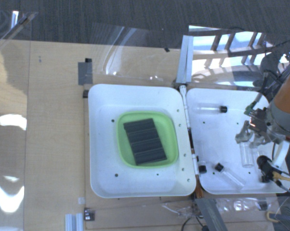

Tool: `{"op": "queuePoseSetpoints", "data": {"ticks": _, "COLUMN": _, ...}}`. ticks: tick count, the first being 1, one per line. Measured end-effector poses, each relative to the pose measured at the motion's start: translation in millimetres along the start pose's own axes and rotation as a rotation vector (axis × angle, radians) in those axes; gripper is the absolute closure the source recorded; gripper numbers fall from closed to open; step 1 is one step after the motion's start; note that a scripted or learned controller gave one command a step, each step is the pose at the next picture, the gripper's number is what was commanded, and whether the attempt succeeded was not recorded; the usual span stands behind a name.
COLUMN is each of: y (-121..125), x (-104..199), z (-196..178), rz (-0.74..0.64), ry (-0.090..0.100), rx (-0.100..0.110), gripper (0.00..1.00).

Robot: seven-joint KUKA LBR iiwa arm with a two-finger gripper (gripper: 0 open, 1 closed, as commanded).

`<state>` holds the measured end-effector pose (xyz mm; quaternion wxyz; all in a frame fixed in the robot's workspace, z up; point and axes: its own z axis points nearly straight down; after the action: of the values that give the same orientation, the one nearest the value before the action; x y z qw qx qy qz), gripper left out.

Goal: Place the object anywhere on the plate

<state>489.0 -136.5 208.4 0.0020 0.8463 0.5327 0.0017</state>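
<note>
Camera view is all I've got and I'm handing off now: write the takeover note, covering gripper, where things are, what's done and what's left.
Gripper: over the right bin, near its right side; the view does not settle whether it holds anything.
Green plate: in the middle of the left bin, with a dark ribbed rectangular block lying flat on it, tilted a little.
Right bin also holds clear tubes with black caps: one near the top, one near the bottom, one by the gripper.
Done: a block sits on the plate, so a placement looks made.
Left: confirm that block is the intended object, then pull the arm clear.
</note>
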Motion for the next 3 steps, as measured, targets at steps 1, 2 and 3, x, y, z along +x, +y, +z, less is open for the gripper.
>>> {"op": "queuePoseSetpoints", "data": {"ticks": 1, "y": -23.8, "x": 48.4, "z": 26.3, "rz": -0.096, "ry": 0.001, "rx": 0.002, "gripper": 1.00}}
{"op": "queuePoseSetpoints", "data": {"ticks": 2, "y": -28.3, "x": 118.5, "z": 23.5, "rz": -0.157, "ry": 0.002, "rx": 0.001, "gripper": 1.00}}
{"op": "queuePoseSetpoints", "data": {"ticks": 3, "y": -46.6, "x": 200.2, "z": 23.9, "rz": -0.217, "ry": 0.002, "rx": 0.002, "gripper": 1.00}}
